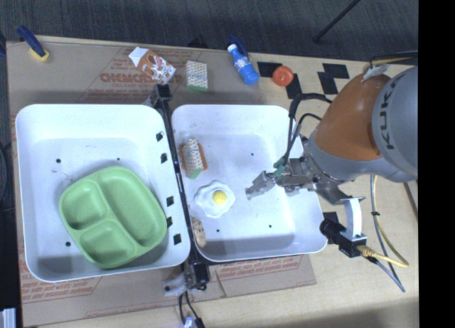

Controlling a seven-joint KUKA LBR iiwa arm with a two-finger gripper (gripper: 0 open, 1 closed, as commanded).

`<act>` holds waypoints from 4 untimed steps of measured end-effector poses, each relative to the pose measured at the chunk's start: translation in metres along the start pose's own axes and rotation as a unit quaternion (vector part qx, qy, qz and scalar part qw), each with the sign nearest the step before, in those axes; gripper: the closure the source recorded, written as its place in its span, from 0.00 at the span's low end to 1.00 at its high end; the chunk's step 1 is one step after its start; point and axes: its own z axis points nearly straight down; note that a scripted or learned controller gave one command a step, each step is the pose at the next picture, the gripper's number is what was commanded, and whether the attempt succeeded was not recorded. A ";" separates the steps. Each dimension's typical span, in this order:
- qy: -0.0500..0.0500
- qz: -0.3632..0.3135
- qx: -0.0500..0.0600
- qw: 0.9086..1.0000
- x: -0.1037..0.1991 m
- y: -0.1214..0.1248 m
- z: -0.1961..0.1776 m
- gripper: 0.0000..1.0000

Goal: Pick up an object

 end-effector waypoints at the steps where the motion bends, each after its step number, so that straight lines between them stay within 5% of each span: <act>1: 0.000 -0.001 0.000 1.000 -0.017 -0.010 0.109 0.00; 3: -0.004 0.001 -0.004 1.000 0.042 0.114 0.105 0.00; 4: -0.002 -0.001 -0.003 1.000 0.044 0.113 0.096 1.00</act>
